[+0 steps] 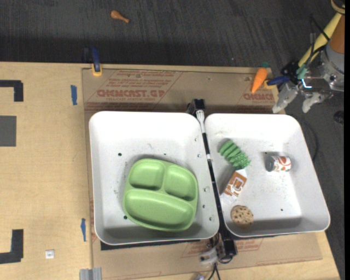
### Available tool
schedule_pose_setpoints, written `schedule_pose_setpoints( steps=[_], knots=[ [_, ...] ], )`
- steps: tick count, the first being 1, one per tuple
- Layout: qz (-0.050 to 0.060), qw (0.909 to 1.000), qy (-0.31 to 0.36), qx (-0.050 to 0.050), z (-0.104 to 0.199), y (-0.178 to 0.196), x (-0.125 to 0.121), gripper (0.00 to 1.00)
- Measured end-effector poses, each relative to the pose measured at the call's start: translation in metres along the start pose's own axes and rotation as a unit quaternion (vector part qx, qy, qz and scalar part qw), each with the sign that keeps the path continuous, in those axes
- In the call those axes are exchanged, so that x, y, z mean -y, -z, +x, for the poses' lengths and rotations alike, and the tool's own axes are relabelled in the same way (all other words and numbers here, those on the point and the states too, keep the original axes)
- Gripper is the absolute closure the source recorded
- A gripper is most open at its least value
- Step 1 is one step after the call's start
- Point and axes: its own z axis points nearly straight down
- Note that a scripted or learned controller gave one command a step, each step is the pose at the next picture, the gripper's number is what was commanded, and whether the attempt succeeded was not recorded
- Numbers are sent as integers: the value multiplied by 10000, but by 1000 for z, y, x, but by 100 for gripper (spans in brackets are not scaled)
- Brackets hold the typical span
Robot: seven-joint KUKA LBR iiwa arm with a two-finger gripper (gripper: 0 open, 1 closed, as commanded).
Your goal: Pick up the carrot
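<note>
The carrot (259, 79) lies on the cardboard sheet (164, 90) behind the right bin (311, 180), outside both bins, orange body with a green top, tilted slightly. The end effector (298, 101) hangs just to its right, beyond the bin's far right corner; its two pale fingers (284, 100) stand apart and nothing sits between them (the carrot is near but not touched). Inside the right bin lie a green ridged toy (234, 153), a small orange-and-white packet (235, 185), a round cookie (241, 214) and a small can on its side (278, 163). The left bin (109, 164) holds a green divided plate (161, 194). A small orange object (118, 16) rests on the dark floor (191, 27) beyond the desk (44, 164).
</note>
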Motion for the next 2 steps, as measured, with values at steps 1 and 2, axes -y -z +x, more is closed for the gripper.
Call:
schedule_pose_setpoints(
  steps=[1, 2],
  knots=[
    [3, 9999, -130, -3, 77, -83, 36, 0],
    [-9, 9997, -253, 1, 76, -188, 112, 0]
  ],
)
